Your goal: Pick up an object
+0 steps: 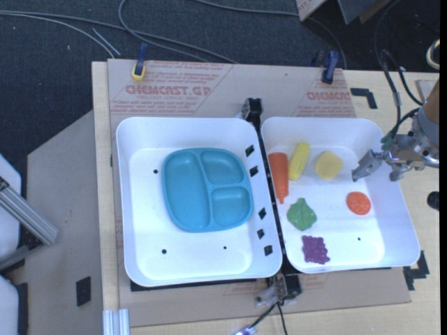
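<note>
Now the two-finger gripper (381, 166) hovers open above the small round orange-red toy fruit (358, 203), likely light, stiff, slippery; grip across its middle.

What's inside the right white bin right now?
In the right bin: a carrot, corn cob, lemon, orange slice, green leafy piece and purple grapes. Nothing looks covered.

fixed overhead camera, slanted down, both bins (133, 187)

A blue divided plate (207, 188) lies in the left bin (140, 257).
</note>
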{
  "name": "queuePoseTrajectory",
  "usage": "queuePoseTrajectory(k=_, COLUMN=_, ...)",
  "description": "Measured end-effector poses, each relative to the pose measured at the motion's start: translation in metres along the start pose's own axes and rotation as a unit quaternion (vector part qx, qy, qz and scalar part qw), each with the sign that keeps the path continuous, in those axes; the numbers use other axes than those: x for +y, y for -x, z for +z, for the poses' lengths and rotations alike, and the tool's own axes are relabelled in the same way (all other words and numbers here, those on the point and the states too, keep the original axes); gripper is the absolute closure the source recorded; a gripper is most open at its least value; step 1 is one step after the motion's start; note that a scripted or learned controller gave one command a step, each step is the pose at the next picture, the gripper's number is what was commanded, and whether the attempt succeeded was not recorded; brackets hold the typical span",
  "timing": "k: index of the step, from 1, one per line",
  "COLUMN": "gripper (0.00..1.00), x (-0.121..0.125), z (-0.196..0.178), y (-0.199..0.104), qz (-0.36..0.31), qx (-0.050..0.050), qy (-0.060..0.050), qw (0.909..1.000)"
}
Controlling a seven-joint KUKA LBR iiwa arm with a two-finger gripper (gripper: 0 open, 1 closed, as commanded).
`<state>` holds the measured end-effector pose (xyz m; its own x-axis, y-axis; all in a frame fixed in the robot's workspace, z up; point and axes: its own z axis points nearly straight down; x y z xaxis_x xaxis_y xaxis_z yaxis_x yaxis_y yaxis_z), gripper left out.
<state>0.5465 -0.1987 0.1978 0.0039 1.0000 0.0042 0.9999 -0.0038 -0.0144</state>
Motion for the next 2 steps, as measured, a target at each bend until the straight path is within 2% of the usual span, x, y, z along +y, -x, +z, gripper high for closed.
queuePoseTrajectory(k=1, gripper=0.0, x=0.003, z=-0.008, y=-0.001, qz=-0.002, qx=-0.002, qy=0.007, qw=1.0)
queuePoseTrajectory(k=2, gripper=0.0, x=0.008, z=0.054, y=-0.005, qz=-0.002, qx=0.0, qy=0.004, qw=1.0)
